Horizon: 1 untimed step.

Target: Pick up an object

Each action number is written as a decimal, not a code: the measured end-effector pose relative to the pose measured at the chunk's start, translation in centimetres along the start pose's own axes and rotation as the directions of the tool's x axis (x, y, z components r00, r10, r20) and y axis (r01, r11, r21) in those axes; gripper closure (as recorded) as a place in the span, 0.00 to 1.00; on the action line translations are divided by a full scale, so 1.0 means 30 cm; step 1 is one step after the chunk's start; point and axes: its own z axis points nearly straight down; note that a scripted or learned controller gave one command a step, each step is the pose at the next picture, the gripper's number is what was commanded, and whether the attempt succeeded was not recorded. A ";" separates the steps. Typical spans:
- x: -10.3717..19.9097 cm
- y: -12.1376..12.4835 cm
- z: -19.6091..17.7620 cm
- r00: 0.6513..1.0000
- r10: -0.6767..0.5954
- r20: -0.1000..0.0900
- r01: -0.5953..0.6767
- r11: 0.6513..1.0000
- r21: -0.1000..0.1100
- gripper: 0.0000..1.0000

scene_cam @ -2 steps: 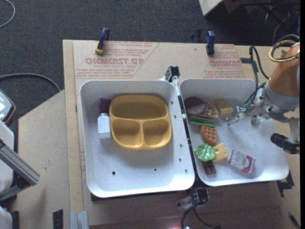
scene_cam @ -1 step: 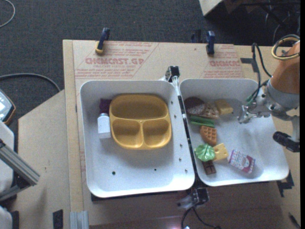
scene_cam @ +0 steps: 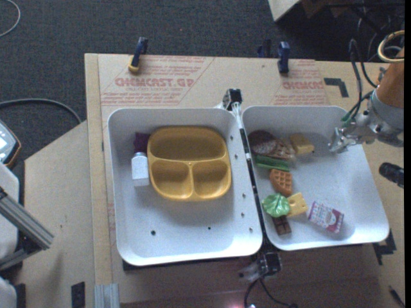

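Objects to pick sit clustered at the left side of the right bin [scene_cam: 359,191]: brown patty [scene_cam: 262,142], pink carton [scene_cam: 326,217], waffle [scene_cam: 281,181], cheese wedge [scene_cam: 298,203]. Left bin [scene_cam: 122,191] holds a yellow divided tray [scene_cam: 189,163], out of play. Gripper [scene_cam: 338,140] hovers over the right bin's far right, nothing visibly held; jaw opening too blurred to tell.

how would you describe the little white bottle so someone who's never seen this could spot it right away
Look in the left white bin, the one that holds the big yellow divided tray. The white bottle stands against that tray's left edge, with a dark purple item just behind it. It is the only small white upright thing there, and no toy food lies near it.
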 end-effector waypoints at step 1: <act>-0.005 0.008 -0.146 1.000 0.000 0.000 0.000 1.000 -0.001 1.00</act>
